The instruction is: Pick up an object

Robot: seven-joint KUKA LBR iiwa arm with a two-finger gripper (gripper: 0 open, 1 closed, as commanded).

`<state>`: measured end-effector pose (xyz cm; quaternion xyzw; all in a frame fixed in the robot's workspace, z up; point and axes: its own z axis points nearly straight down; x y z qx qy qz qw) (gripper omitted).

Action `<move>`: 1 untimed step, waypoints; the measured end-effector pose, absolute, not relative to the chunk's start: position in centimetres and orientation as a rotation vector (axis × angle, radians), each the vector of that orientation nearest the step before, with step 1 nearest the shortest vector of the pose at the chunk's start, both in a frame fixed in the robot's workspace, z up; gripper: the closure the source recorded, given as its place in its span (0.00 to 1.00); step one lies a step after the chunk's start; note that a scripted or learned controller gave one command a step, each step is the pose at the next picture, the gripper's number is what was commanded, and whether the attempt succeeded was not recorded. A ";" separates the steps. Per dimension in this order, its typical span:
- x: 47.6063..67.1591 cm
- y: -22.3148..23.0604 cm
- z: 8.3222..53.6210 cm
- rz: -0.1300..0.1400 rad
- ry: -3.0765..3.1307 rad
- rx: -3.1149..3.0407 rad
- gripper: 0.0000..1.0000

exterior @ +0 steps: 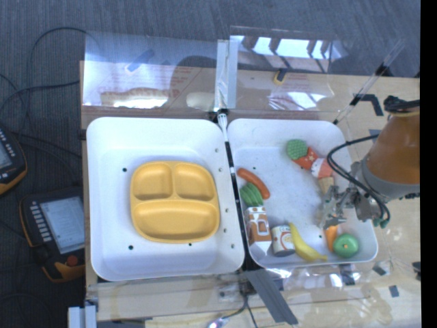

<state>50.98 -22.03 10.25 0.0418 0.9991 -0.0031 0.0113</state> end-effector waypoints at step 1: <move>51.0 -22.0 10.2 -0.010 3.117 0.131 0.00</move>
